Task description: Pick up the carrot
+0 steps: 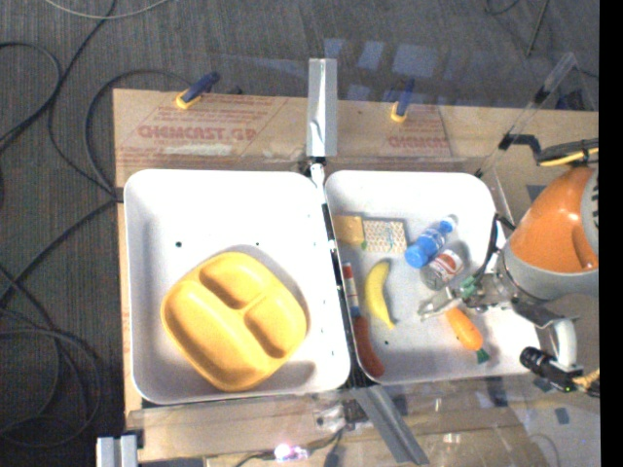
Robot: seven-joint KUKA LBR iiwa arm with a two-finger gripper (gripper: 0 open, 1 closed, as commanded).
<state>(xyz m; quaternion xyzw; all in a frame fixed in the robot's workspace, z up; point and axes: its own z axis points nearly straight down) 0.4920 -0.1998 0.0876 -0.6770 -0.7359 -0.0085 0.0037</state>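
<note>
The carrot is small and orange with a green stub at its lower right end. It lies at a slant near the front right of the right bin. My gripper comes in from the right and sits low, right by the carrot's upper left end. The view does not show whether it touches the carrot. The arm's grey and orange wrist hangs over the bin's right rim.
A clear bottle with a blue cap lies just behind the gripper. A banana and a tan sponge lie left of it. A dark red item rests by the divider. A yellow sectioned plate sits in the left bin.
</note>
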